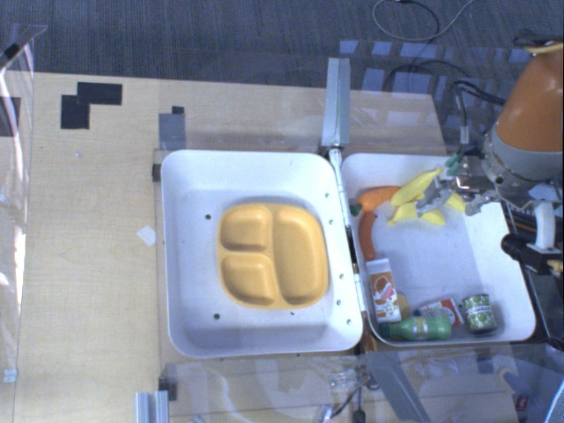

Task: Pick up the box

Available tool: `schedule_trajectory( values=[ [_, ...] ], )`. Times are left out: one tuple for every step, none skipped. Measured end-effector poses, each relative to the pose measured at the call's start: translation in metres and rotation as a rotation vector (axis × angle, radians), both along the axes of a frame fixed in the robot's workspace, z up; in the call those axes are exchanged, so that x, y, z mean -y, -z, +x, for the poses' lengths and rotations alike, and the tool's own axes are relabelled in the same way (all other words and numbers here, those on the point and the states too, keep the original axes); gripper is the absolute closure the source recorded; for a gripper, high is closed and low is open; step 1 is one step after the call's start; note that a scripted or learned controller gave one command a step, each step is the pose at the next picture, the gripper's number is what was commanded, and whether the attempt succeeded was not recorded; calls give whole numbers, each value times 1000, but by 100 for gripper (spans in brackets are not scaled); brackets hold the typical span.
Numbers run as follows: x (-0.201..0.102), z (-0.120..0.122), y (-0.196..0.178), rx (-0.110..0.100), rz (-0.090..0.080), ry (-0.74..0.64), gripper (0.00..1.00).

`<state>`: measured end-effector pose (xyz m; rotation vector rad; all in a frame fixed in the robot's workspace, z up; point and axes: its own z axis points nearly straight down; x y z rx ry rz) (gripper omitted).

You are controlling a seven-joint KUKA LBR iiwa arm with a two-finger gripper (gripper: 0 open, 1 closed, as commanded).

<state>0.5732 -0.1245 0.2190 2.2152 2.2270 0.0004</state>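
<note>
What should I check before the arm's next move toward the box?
1. Box located: ok, lying at the right bin's left wall.
2. Gripper over box: not ok, it sits over the banana at the far end.
3. Box held: not ok.
4. Room around box: not ok, green bottle touches its near end.
5. Finger state: cannot tell.

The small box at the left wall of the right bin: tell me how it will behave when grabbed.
The box looks like thin printed carton, so it is probably light and may dent if squeezed hard. It lies flat against the bin wall, so it seems unlikely to roll. The green bottle at its lower end might get nudged.
</note>
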Motion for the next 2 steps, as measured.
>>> schedule_trajectory(
  values=[
    [8,10,19,1,0,5,0],
    [43,-53,131,9,-2,-19,0]
  ],
)
